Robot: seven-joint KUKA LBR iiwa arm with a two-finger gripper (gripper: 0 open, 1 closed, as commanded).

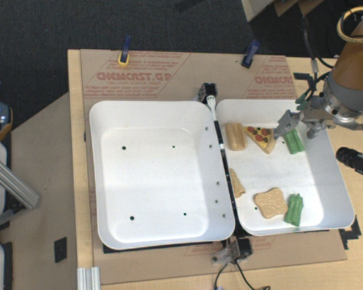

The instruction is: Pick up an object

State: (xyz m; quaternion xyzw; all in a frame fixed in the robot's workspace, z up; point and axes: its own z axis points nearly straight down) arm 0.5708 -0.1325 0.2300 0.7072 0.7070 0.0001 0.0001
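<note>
- Left bin [109, 162]: smooth, glossy white plastic with rounded corners.
- Right bin [327, 180]: tan bread roll [235, 136], triangular pizza slice [261, 136], bumpy toast [270, 202], ridged green pod [294, 209].
- Gripper [296, 127] directly over a green block [294, 142]; grip unclear.

A robotics lab: cardboard-topped bench [169, 71], two clamped white bins [109, 125], aluminium framing [12, 180], loose cables [230, 277].
</note>
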